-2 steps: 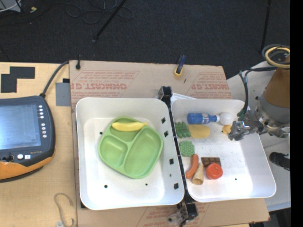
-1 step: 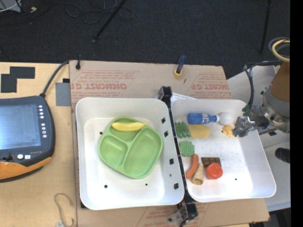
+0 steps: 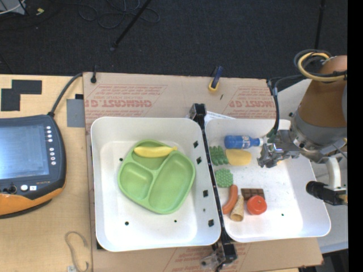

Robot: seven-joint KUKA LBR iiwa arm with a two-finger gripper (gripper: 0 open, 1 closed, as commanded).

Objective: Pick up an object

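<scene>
No pick yet from what I see. Gripper (image 3: 267,156) hovers over right bin (image 3: 309,222), can't tell its opening; bottle (image 3: 241,142) just left of it, nothing lifted.

Bench (image 3: 34,86): 2 white bins (image 3: 108,152) side by side on cardboard sheet (image 3: 142,98); teach pendant (image 3: 28,160) at left.

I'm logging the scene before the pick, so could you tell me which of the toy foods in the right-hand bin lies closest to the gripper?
The blue bottle: its white cap end points toward the gripper.
</scene>
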